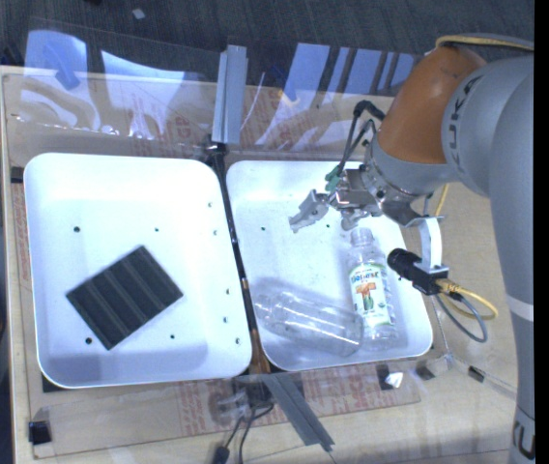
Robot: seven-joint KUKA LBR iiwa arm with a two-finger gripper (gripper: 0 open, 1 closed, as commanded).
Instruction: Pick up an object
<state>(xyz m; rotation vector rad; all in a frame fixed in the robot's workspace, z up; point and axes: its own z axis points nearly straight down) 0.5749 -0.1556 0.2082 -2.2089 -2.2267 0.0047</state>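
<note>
A clear plastic bottle (372,293) with a green and orange label lies in the right bin (265,259), its cap pointing toward the back. A second clear plastic container (305,318) lies on its side near that bin's front wall, touching the bottle's lower end. In the left bin (81,191) a dark ribbed rectangular pad (125,296) lies flat. My gripper (331,216) hangs over the back of the right bin, just above and left of the bottle's cap. Its fingers (305,211) are spread open with nothing between them.
A metal divider (228,95) and clear plastic sheeting stand behind the bins. A black and yellow cable (458,303) runs along the right bin's right side. The arm's orange band (429,104) hangs over the bench's back right.
</note>
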